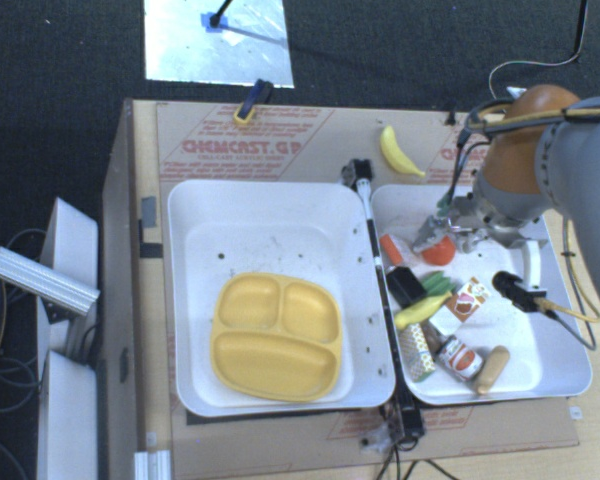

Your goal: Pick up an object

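Observation:
My gripper [435, 234] hangs over the back left part of the right bin [560, 368], just above a red-orange round thing [440, 253] that lies right under its tip. Whether they touch is unclear. Left of that lies a small orange piece [390, 248]. In front of it are a black block [404, 285], a green piece [438, 282], a yellow banana [420, 311] and a small red and white box [468, 298]. Near the front edge lie a patterned packet [416, 352], a small can [461, 359] and a tan roll [492, 368].
The left bin [230, 218] bears a yellow divided tray [277, 336] in its front half. A second banana [401, 153] lies on the cardboard behind the right bin. The grey arm with its orange band [525, 143] comes in from the right.

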`<state>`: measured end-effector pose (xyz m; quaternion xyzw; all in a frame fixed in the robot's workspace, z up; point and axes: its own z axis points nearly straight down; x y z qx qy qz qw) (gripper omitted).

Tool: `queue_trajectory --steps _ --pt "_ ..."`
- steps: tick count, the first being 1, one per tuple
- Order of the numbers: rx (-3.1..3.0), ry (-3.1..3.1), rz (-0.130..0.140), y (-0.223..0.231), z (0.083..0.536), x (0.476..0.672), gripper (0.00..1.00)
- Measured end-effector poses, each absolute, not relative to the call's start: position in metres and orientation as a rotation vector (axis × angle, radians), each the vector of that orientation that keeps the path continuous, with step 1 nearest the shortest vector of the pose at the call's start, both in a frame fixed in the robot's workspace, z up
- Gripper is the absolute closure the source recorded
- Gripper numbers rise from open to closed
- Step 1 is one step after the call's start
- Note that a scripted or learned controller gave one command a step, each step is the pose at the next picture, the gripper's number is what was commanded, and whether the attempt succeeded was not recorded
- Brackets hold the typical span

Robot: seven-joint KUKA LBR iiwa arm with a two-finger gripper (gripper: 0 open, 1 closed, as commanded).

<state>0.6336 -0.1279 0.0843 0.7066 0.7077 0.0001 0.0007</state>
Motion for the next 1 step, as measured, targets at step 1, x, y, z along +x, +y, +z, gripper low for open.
queue_trajectory --steps 1 --pt "2.215 2.223 0.004 -0.1277 0.0955 0.6348 1.00"
